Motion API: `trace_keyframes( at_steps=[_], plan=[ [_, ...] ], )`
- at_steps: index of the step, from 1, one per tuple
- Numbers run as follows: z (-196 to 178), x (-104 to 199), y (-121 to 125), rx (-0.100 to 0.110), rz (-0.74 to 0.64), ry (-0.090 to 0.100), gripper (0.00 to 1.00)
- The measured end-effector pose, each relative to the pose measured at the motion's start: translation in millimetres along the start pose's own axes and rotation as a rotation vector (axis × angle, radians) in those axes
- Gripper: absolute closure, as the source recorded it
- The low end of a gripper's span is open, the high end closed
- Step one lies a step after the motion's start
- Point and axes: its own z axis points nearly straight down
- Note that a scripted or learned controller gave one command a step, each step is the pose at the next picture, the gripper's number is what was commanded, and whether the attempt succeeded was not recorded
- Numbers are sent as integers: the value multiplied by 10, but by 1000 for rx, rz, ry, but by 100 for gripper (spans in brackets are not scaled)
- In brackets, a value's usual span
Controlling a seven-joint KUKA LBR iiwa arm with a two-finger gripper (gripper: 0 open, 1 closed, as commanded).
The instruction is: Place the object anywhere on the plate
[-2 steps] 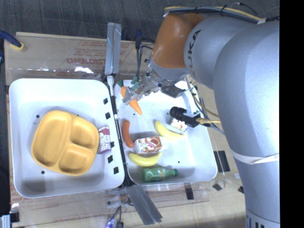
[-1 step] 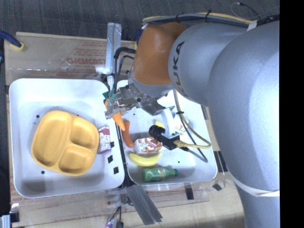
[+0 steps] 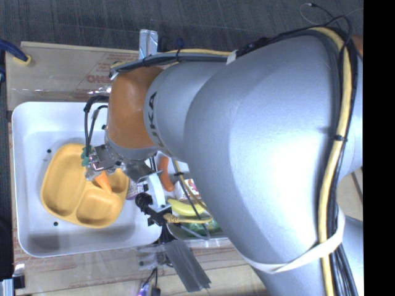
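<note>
Evenly and fairly brightly lit from above. Broad soft sheen along the grey arm [image 3: 265, 153], no harsh glare. Faint shadow inside the left white bin [image 3: 31, 165]. Slightly soft and grainy throughout; dark, dim floor [image 3: 185, 5] at top.

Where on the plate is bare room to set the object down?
The yellow plate is bare in its large left compartment, beside the left bin wall, and in its lower compartment. It is crowded at the plate's right edge, under the hand, by an orange object.

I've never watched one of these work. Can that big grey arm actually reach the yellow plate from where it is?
Probably yes. The gripper hangs right over the yellow plate in the left bin, and nothing appears to stand between them.
</note>
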Motion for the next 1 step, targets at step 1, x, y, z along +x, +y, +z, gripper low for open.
trace_keyframes(
  at_steps=[1],
  plan=[
    [-1,-5,1,-1,1,0,0]
  ],
)
